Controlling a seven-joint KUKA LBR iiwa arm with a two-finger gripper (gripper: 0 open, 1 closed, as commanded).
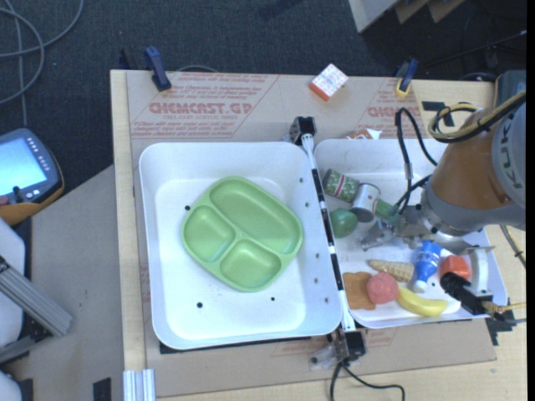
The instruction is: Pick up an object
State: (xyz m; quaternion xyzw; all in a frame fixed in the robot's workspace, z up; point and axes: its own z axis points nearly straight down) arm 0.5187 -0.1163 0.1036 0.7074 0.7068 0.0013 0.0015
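Your gripper sits low in the right bin, reaching in from the right under the grey arm; you cannot tell from here whether it grips anything. Just beside it lie a green ball and a green-labelled can, tipped on its side. Toward the bin's near edge you have an ice-cream cone, a pink ball, a banana and a blue-and-white bottle. The left bin holds a green divided plate.
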